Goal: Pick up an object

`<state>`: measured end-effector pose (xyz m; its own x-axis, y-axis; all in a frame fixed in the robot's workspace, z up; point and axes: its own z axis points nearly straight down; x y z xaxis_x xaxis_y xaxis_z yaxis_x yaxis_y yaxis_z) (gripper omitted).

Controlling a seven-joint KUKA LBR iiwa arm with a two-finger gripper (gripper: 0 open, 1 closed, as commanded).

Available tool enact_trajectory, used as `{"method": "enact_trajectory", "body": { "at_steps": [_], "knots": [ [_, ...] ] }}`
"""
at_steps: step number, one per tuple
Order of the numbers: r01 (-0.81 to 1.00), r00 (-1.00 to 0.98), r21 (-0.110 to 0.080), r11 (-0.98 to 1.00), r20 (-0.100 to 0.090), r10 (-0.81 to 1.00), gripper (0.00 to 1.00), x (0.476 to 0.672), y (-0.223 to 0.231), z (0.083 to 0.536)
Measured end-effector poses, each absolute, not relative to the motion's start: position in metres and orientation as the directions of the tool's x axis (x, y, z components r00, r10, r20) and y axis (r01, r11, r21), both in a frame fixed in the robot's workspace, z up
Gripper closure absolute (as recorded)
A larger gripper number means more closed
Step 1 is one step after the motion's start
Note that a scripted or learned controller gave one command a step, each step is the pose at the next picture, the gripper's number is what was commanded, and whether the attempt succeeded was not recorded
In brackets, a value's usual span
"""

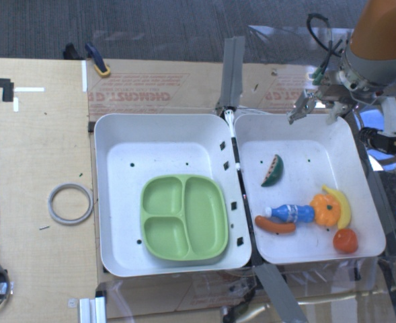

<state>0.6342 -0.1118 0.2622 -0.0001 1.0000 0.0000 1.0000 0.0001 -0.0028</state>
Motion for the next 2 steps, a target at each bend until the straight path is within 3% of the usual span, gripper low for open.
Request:
{"method": "enact_trajectory", "body": {
  "at_steps": [1, 2],
  "knots": [
    [1.000, 0.002, -0.004, -0.002, 0.000, 1.000, 0.00, 0.593, -0.104, 0.144],
    [1.000, -0.001, 0.000, 0.001, 0.000, 1.000, 0.00, 0.632, -0.109, 0.092]
  ]
}}
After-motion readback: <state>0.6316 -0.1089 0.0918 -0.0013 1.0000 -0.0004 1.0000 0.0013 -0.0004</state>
